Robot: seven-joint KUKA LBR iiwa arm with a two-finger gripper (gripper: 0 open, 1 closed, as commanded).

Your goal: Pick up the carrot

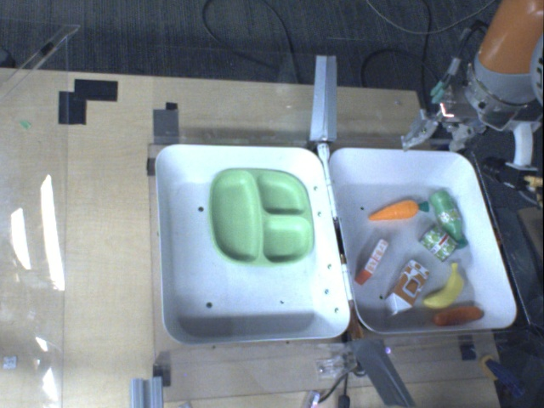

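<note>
From my remote seat, the right bin [476,177] held the carrot [396,212] in its upper half, lying nearly left-right with its tip toward the left. The gripper [438,126] hung beyond the bin's far rim, jaws seemingly spread and empty, though blurred. I judged us still approaching; next it needed lowering over the carrot's middle, jaws across its length.

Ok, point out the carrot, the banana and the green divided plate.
carrot [396,212], camera view, middle of its orange body.
banana [447,289], camera view, middle of its yellow curve.
green divided plate [236,215], camera view, floor of its large left compartment.
</note>
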